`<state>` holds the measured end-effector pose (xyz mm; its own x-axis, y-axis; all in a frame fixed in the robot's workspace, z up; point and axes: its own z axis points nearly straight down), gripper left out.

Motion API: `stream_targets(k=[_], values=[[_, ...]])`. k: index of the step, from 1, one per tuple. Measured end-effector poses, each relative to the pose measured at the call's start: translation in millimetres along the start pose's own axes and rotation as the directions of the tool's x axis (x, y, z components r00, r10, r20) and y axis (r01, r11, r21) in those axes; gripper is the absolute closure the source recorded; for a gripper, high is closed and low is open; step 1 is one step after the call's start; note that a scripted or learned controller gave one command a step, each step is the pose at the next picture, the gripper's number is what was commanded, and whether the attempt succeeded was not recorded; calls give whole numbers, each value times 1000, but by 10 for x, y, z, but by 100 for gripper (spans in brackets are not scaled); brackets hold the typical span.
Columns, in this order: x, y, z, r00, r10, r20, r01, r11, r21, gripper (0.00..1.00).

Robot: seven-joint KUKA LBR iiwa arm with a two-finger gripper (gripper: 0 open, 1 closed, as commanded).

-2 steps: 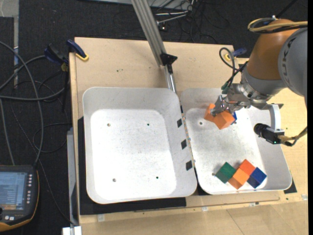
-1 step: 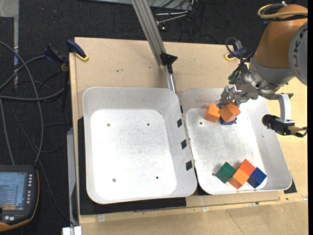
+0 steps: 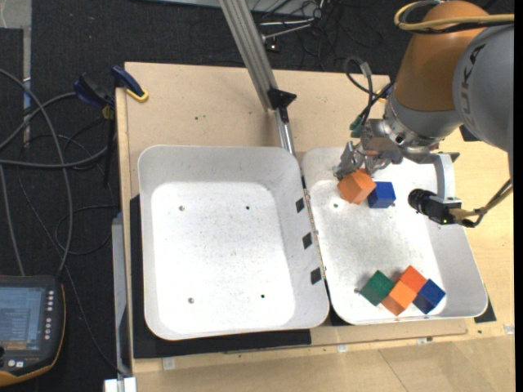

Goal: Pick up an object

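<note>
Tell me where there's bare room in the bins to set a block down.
The left bin offers bare floor from wall to wall. In the right bin, the free patch is the middle, between the orange block and blue block under the gripper and the cluster of blocks at the near edge.

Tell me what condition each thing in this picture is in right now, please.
gripper: lowered over the far end of the right bin, right at the orange block.
orange block: tilted, under the gripper, next to the blue block.
blue block: lying on the bin floor, beside the orange block.
green block, orange block at the front, blue block at the front: clustered together at the right bin's near edge.
right bin: holds five blocks.
</note>
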<state>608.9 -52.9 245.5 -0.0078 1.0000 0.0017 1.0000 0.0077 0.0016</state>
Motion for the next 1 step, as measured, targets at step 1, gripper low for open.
stream_targets(k=[1], values=[[497,31,61,1000,0,0,0,1000,3,100]])
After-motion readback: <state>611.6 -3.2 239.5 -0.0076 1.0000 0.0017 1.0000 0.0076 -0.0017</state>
